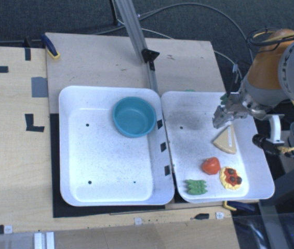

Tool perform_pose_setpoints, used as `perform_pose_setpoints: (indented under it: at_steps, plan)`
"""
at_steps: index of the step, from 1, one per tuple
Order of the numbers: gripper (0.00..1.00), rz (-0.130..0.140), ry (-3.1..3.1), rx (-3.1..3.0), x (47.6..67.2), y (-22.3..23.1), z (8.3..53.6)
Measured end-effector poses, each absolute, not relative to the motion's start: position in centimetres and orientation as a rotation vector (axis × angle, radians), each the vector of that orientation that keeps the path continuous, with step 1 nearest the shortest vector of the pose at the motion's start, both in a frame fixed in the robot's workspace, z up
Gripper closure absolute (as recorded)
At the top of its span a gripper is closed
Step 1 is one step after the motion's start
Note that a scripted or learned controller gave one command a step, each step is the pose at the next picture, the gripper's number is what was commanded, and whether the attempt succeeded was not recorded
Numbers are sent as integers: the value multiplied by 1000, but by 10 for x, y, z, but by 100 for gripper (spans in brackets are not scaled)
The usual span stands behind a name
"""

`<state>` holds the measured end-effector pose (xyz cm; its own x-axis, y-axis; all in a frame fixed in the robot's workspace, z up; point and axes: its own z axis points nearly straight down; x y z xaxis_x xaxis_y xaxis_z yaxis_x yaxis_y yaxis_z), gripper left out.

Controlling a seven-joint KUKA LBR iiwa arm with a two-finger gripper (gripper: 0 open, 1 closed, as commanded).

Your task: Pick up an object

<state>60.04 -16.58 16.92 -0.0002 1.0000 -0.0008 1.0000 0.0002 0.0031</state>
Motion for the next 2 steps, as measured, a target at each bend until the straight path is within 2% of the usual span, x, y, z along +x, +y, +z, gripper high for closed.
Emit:
perform_pose_setpoints:
  at_steps: [1,2]
  plan:
    - [100,2,2220,2220,601,-166,206]
    - [100,0,2227,2218,599,-114,199]
